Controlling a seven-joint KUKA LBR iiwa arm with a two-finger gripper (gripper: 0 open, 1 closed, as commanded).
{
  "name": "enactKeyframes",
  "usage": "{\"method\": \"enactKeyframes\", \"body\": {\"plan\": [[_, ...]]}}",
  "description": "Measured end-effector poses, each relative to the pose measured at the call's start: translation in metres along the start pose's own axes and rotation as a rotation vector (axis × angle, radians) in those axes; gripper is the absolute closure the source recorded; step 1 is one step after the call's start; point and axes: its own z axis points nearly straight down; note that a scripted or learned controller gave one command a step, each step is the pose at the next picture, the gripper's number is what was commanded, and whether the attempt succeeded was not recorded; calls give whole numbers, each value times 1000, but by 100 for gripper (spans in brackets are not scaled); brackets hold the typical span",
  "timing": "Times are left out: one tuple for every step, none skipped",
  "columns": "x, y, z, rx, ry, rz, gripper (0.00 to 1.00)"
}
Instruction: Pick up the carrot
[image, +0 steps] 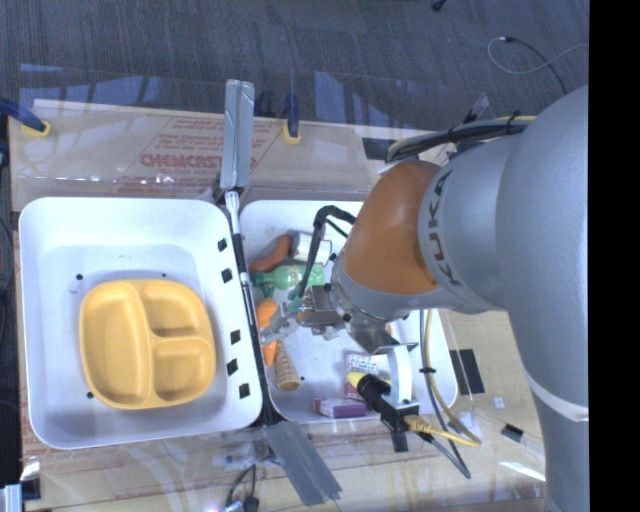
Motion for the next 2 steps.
{"method": "enactKeyframes", "body": {"plan": [[-28, 10, -49, 0, 0, 50, 0], [-2, 0, 1, 4, 0, 525, 0]]}}
